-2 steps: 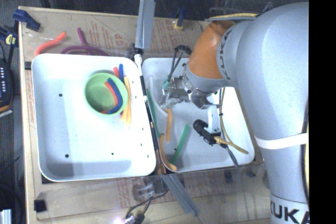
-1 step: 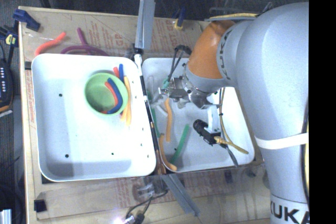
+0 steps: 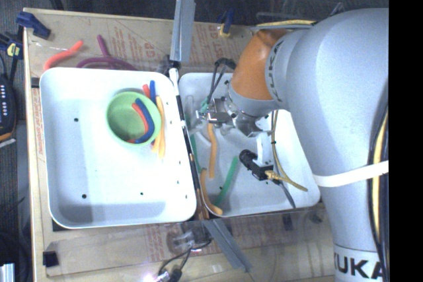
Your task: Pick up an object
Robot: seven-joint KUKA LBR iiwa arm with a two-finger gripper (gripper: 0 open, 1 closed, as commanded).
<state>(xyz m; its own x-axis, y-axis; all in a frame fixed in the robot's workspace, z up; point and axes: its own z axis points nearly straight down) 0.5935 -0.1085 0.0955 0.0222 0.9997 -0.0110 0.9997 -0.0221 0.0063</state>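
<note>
Pincer low in right bin, near its left wall; finger state indeterminate. Orange stick and green stick lying just below. Green bowl in left bin, toward tabletop's far edge.

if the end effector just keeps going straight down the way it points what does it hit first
Probably the orange strip lying in the right bin, just under the end effector; depth is hard to judge from this slanted view.
</note>
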